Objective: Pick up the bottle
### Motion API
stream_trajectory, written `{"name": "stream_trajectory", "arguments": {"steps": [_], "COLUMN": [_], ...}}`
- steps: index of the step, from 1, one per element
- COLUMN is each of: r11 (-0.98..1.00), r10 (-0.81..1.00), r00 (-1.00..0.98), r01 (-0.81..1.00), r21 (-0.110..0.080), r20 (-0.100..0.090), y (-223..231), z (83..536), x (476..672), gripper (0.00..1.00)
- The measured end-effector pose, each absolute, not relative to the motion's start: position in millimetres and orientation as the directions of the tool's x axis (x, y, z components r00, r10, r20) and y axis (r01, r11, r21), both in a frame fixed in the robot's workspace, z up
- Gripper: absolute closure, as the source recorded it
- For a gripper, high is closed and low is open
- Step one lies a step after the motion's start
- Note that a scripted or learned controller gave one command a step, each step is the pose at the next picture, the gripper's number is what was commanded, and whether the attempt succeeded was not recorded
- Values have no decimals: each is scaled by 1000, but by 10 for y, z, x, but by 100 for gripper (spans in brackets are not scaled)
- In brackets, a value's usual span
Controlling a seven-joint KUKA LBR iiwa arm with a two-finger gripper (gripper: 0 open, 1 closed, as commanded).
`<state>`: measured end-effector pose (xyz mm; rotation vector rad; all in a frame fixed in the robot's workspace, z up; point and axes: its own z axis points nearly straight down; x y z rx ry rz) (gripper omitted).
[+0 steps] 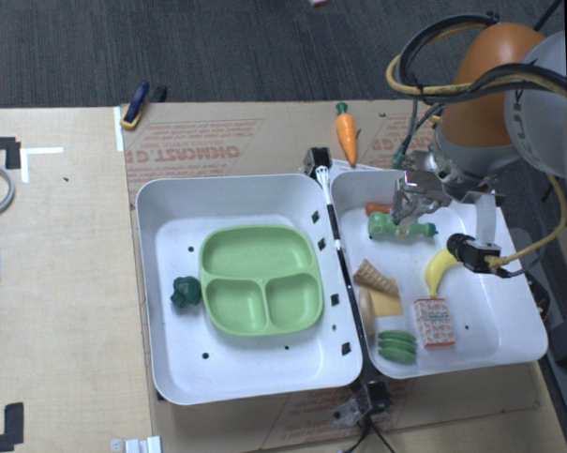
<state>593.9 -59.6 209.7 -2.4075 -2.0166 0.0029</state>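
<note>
Green translucent plastic marks the bottle (402, 227), which is seen lying on its side near the far wall of the right bin (513, 338), its length running roughly across the bin. The gripper (412, 206) is positioned directly over it, lowered close to the bottle's upper side; whether contact is made cannot be told. How the gripper is set, spread or pressed together, cannot be told either, and no object is shown clearly held. The step in hand is judged to be the approach or the closing on the bottle; a lift is not yet evident, since the bottle rests on the bin floor. The next move is judged to call for a firm closure across the bottle's narrow width, followed by a straight rise clear of the bin wall. A banana (438, 269), a small carton (435, 322), a cone-shaped item (376, 279) and a green pod (397, 345) are placed nearer in the same bin, apart from the bottle. A green divided tray (262, 278) is held in the left bin (164, 273).
</note>
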Motion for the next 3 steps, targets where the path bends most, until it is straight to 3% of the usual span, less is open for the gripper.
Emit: {"name": "stream_trajectory", "arguments": {"steps": [1, 2, 3], "r11": [-88, -59, 1], "r10": [996, 998, 1000], "r00": [88, 59, -1], "r01": [996, 998, 1000], "r21": [-2, -3, -1], "r20": [-1, -1, -1], "y": [-223, 488, 1197], "z": [1918, 2124, 2400], "x": [5282, 4809, 4804], "gripper": [100, 100, 100]}}
